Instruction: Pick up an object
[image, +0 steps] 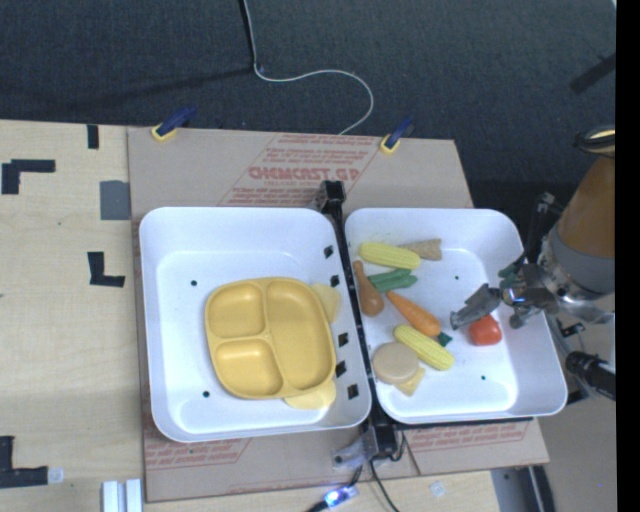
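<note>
Yellow piece (308, 398) partly hidden under divided yellow tray (268, 335).

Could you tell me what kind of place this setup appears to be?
Probably a robot lab test bench for grasping trials, not a kitchen. Two white bins sit on cardboard clipped to a bench, the food looks like plastic toys, and a grey and orange robot arm reaches in.

Glossy plastic bins (170, 250) – matt cardboard (300, 175) beneath.

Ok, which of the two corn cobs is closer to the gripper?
The lower corn cob, lying near the bin's front beside the carrot, is closer to the gripper. The other corn cob lies farther back, near the divider.
</note>
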